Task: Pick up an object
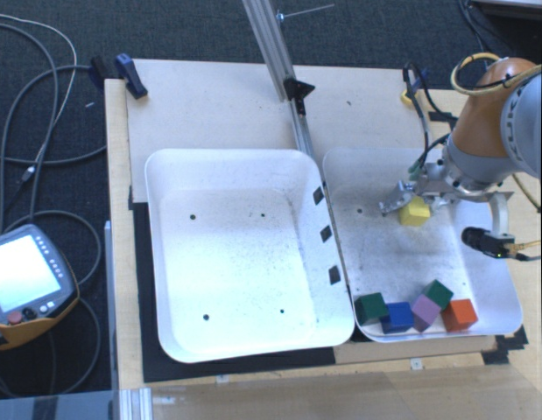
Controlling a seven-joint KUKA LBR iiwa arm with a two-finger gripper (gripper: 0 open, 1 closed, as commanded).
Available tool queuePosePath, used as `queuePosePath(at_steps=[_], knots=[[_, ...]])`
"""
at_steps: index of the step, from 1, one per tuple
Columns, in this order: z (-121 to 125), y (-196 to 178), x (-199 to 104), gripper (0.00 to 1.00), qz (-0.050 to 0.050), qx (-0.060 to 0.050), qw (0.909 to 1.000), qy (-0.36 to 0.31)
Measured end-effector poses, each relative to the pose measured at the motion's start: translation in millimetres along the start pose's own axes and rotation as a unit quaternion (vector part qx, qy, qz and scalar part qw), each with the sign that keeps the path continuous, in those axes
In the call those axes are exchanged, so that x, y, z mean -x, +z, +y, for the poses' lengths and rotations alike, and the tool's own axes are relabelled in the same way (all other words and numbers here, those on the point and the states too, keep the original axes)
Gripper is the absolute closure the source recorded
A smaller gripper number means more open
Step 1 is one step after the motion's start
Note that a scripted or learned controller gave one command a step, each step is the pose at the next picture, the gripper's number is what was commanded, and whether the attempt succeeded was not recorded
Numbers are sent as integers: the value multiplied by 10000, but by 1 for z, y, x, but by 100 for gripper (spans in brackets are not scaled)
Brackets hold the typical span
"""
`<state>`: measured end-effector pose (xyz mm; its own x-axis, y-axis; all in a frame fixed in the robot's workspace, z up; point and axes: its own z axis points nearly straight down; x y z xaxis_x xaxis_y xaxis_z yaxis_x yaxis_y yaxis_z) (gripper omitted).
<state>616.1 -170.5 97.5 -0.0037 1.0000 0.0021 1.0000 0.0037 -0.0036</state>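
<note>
One arm: reaching in over the right bin.
Gripper: grasping the yellow block, raised above the bin floor.
Other blocks: green, blue, purple, orange lying along the near wall.

Dark carpet floor strewn with cables surrounds the bench.

a yellow block sits in the upper part of the right-hand bin, well apart from five others bunched along the bin's near edge: a green cube, a blue block, a purple block, a dark green block and an orange-red cube.
</note>
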Motion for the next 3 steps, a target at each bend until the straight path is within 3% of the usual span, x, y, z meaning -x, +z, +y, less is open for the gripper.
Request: queuePosePath(at_steps=[1, 2, 3], knots=[[0, -13, 1, 100, -7, 18, 10000, 4], [33, -74, -71, 100, 0, 60, 10000, -28], [38, -105, -62, 100, -14, 40, 10000, 7]])
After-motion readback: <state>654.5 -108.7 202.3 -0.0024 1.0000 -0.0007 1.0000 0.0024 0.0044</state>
